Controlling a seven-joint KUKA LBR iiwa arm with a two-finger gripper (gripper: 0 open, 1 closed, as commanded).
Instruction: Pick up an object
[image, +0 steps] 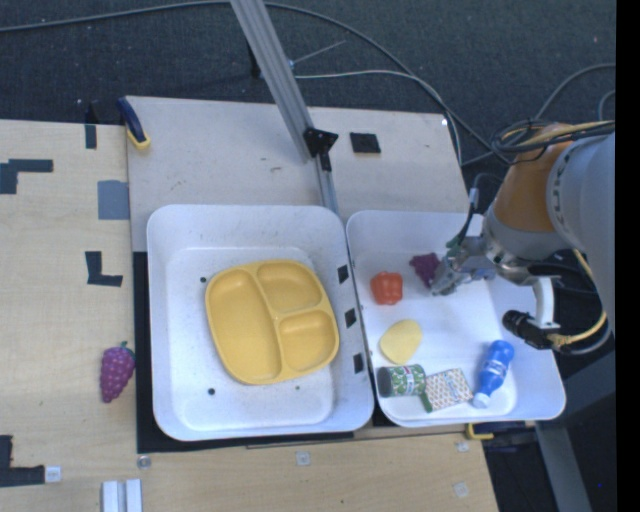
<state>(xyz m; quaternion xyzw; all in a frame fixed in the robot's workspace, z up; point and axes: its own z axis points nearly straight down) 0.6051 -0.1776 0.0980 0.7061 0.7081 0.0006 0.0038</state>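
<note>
Gripper (447, 279) sits beside, perhaps touching, purple object (425, 267), near orange object (387, 289).

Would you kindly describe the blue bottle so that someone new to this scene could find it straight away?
Start at the right-hand bin, the one the arm reaches into, not the one with the yellow tray. Go to its near right corner, well below the pincer. There the blue bottle lies tilted beside a green can and a patterned packet; it is the only blue thing with a white cap.
</note>
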